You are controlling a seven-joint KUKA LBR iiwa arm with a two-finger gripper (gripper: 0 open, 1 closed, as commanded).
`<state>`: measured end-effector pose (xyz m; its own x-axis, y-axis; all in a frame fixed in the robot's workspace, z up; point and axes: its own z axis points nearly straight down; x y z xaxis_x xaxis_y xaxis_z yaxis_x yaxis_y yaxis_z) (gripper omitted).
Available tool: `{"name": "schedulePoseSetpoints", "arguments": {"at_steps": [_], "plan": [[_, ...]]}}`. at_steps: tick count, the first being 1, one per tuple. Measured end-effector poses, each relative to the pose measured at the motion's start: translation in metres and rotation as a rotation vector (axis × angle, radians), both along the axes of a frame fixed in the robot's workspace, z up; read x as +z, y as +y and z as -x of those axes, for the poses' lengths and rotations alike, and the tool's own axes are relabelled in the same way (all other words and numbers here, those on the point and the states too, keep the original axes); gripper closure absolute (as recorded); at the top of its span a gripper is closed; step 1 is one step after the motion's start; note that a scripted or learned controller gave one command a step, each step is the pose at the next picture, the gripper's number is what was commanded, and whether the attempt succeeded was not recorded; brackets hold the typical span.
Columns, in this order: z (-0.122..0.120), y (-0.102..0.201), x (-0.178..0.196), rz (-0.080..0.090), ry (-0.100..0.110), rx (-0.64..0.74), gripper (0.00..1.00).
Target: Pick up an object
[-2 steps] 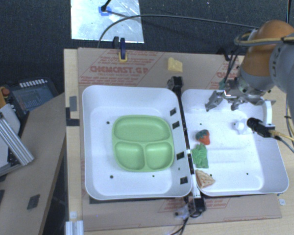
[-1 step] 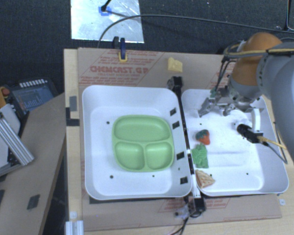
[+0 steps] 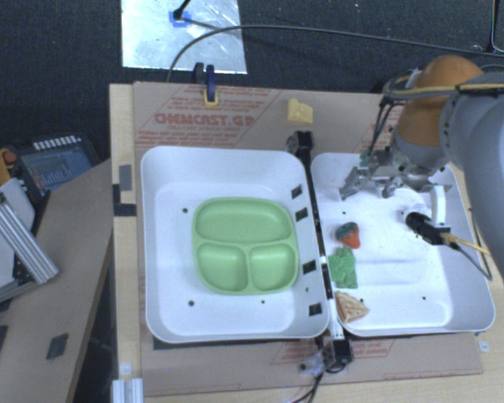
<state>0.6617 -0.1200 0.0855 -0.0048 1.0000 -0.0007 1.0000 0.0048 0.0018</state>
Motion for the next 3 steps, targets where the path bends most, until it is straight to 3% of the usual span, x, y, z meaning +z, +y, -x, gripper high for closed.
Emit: {"name": "schedulePoseSetpoints", "arguments": {"at_steps": [1, 3], "plan": [[-0.001, 0.000, 0.012, 0.001, -0.003, 0.002, 1.00], [0.001, 0.006, 0.103, 0.000, -0.004, 0.000, 1.00]]}}
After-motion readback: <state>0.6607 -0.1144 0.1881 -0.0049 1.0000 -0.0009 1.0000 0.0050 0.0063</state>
